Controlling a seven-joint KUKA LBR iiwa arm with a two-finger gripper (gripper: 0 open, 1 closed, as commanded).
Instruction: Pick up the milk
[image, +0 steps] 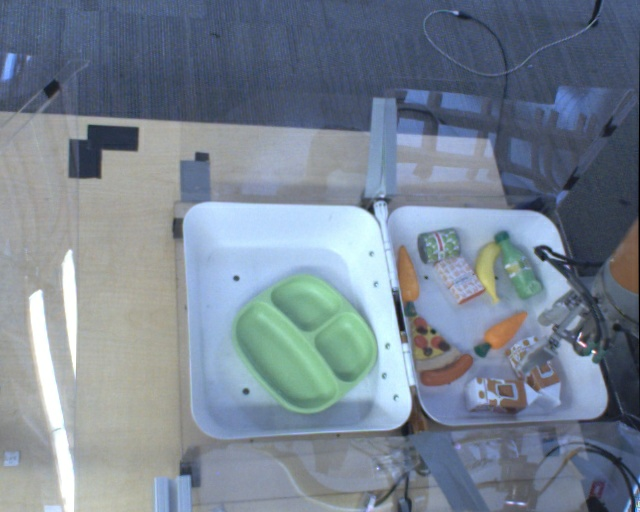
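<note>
Two white bins sit side by side on the table (120, 300). All positions are taken from the milk carton (495, 396), which lies on its side at the near edge of the right bin (586, 402), untouched.

Just right of the carton stands a small brown-and-white box (545, 377). My jaws hang just beyond that box, near the bin's right wall, and nothing is seen held in them. I cannot tell whether they stand wide or narrow.

Just left of the carton lies a sausage (445, 371), with a pizza slice (430, 340) past it. Beyond the carton lies a carrot (502, 331). Farther off are a banana (487, 270), a green bottle (519, 268) and a green can (438, 244). Well left of the carton, the left bin (215, 300) holds a green divided plate (305, 342).
</note>
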